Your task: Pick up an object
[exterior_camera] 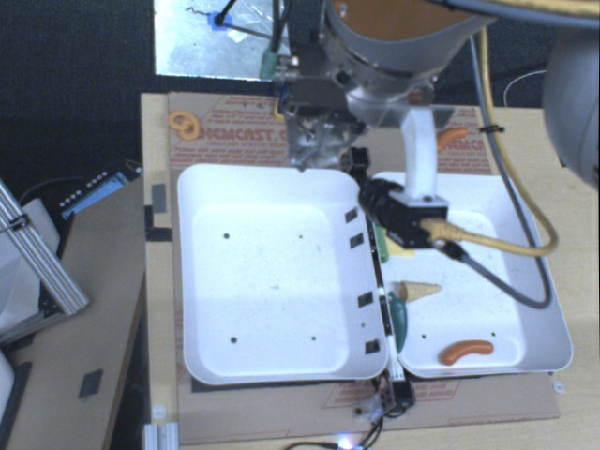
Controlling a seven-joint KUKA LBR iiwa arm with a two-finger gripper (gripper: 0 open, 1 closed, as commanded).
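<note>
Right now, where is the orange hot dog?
In the camera view, the orange hot dog lies in the right bin, near its front edge, below the cone.

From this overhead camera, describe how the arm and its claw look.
The arm is bulky and grey, with an orange band above the wrist. A yellow cable and a grey one loop from a black fitting on a white post. The claw is dull grey metal.
</note>
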